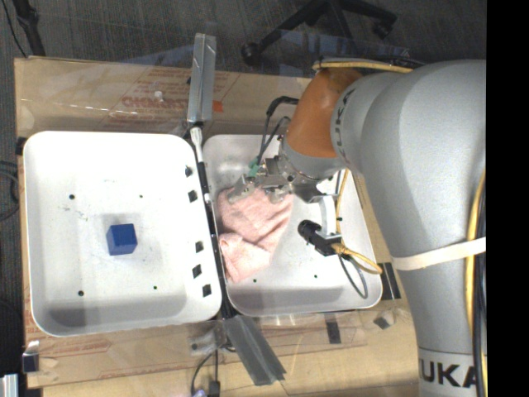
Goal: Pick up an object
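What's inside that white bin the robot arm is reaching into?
A crumpled pink cloth lies in the right bin, against its left wall. The gripper sits at the cloth's top edge. The arm covers the bin's upper right part, so anything there is hidden.

Dark grey carpet floor [124,11], black office-chair base [326,11] at top, brown cardboard-covered bench [107,89] beneath.

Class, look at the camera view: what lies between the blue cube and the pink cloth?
In the camera view, bare white floor of the left bin lies beside the blue cube, then the two bins' adjoining walls, before the pink cloth.
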Robot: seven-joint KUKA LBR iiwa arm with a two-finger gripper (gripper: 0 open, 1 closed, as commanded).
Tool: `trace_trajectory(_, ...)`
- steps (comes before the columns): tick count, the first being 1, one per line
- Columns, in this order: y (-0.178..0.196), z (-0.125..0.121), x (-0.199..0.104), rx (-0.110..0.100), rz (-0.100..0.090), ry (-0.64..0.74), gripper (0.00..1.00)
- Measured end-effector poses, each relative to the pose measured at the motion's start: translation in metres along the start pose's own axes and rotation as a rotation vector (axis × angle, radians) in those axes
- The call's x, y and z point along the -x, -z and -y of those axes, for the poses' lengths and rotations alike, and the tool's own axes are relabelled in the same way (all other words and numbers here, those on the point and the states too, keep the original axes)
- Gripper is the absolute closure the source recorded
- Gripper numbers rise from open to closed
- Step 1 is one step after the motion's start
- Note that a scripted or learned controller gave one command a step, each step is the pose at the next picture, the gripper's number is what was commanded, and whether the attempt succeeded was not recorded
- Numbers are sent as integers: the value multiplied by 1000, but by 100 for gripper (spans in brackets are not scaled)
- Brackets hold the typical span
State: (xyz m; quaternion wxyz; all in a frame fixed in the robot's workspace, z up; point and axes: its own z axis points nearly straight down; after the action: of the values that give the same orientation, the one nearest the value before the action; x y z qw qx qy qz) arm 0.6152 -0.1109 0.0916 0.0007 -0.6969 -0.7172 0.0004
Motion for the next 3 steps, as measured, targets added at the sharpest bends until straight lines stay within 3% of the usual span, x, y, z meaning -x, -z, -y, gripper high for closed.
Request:
trace_trajectory(1,9,0,0,-3,1,6,100)
trace_trajectory(2,100,-42,-25,-1,0,3,100)
trace_trajectory(3,106,-43,-57,-3,1,-50,100)
